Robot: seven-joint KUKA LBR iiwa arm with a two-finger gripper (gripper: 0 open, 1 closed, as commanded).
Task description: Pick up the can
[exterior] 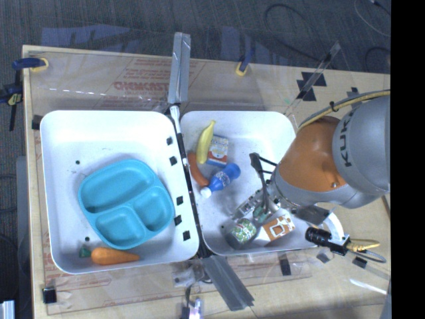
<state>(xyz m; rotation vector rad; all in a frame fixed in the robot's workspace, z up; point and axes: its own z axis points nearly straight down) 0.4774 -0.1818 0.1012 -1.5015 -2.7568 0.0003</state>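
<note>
Pincer (255, 208) over can (243, 231) (right bin (265, 128))

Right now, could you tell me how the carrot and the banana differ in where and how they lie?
The carrot is orange and lies flat in the left bin, beside the blue tray. The banana is yellow and lies lengthwise up the right bin, against a small carton. Both are elongated and lie apart from the gripper.

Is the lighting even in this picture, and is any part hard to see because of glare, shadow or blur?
Camera view: lighting is fairly even; both white bins look bright, nearly washed out. The clear sheet on the bench shows pale reflections at the top. The arm shades the right bin's lower corner, where the can looks dim and slightly blurred. The tool is hard to make out.
</note>
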